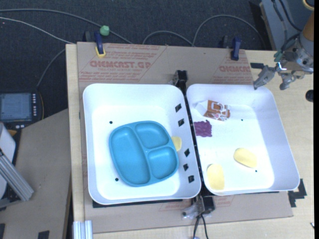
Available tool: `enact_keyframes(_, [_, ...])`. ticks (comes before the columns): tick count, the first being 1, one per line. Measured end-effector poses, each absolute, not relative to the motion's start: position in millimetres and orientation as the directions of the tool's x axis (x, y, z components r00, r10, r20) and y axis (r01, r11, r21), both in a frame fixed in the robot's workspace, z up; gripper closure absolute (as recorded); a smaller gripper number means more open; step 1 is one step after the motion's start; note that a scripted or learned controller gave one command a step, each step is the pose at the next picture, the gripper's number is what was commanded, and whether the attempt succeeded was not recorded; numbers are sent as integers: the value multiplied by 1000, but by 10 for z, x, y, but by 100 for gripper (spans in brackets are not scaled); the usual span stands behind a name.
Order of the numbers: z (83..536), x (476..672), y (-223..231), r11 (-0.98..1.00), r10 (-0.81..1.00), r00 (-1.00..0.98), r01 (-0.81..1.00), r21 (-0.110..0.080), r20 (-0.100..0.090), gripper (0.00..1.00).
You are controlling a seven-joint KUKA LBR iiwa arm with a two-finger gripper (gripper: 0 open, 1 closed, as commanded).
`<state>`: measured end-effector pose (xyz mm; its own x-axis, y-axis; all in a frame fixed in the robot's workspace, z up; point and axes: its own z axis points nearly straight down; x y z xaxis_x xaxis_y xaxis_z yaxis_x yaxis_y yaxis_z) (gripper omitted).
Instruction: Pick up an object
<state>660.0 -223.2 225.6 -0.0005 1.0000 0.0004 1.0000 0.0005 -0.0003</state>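
Two white bins sit side by side on the bench, and the right bin [279, 133] serves as the landmark. Just past its far right corner, outside its rim, hangs the gripper [271, 81], its two fingers spread apart with nothing between them. One fingertip [259, 82] points down toward the bin's far rim; the other lies farther right, over the bench.

Inside the right bin lie four small things. A packet [217, 110] printed in brown and white lies toward the far left part of the floor, well apart from the gripper and nearer the camera than it. A purple piece [203, 128] lies just beside the packet, close to the bin's left wall. A yellow piece [245, 157] rests near the middle of the near half. A second yellow piece [215, 176] lies at the near left, close to the front rim. All four are clear of the gripper, which is not over the floor of the bin.

To the left of the right bin, the left bin [94, 133] holds a blue tray [143, 152] with three compartments, and a small yellow thing [176, 143] peeks out at the tray's right edge.
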Motion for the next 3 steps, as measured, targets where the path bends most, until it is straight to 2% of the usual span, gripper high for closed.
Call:
enact_keyframes(2, [1272, 6492, -2155, 1, 1000, 0, 1000, -7, 2, 0])
enact_keyframes(3, [834, 6498, -2128, 3, 1000, -3, 1000, -4, 6, 0])
